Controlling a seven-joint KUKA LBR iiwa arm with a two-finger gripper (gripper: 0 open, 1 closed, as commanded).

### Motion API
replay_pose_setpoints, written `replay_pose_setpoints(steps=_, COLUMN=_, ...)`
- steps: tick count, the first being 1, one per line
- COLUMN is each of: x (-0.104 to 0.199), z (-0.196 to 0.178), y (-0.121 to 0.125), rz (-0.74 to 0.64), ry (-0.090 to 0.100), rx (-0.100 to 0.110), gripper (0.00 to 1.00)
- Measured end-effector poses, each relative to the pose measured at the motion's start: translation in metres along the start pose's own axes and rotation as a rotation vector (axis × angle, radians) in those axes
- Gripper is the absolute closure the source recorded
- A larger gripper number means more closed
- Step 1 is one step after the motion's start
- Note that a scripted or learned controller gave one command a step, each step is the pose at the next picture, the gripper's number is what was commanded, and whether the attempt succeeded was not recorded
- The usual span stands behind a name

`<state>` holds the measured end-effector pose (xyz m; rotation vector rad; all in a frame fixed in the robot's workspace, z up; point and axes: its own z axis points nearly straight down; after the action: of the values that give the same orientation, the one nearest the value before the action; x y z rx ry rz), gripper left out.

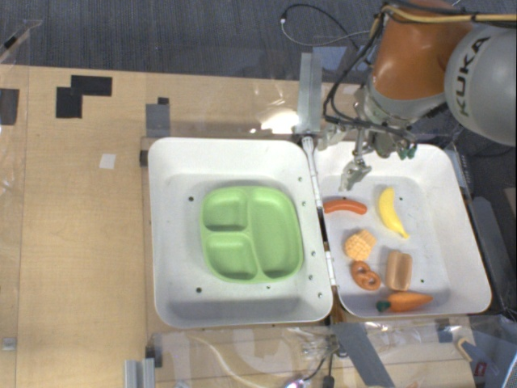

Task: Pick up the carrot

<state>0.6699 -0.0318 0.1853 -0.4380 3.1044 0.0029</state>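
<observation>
Orange carrot (409,301) lies at right bin's (464,208) front edge, jaws (354,174) well apart.

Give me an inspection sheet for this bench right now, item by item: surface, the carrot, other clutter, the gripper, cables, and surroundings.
Surface: wooden bench bearing left bin and right bin side by side.
Job's things: carrot lying at the right bin's near edge, untouched.
Clutter: green divided plate in the left bin; sausage, banana, corn piece, pretzel and hot dog bun in the right bin.
Grippers: gripper over the right bin's far side, above the sausage, holding nothing seen.
Cables: black cables looping near the wrist.
Surroundings: grey carpet beyond the bench; black markers on the bench.
</observation>
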Motion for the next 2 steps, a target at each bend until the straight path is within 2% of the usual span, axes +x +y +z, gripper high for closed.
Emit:
replay_pose_setpoints(steps=1, x=0.076, z=0.076, y=-0.032, rz=-0.208, ry=-0.001, rx=0.003, gripper=0.00)
replay_pose_setpoints(steps=2, x=0.163, z=0.085, y=-0.012, rz=-0.258, ry=-0.015, rx=0.012, gripper=0.00)
